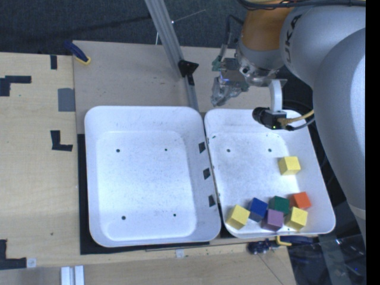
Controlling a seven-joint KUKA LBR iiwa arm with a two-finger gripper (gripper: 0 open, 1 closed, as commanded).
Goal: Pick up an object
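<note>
Fingers hang above the right bin's 11 o'clock corner, blurred; cannot tell their state. Nothing visible between them. Lone yellow cube at bin's 3 o'clock; blue cube, green, purple, orange, two yellow clustered at 5 o'clock.

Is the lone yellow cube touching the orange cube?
Apart. The camera view shows the lone yellow cube up the right bin, with bare white floor between it and the orange cube in the lower cluster.
</note>
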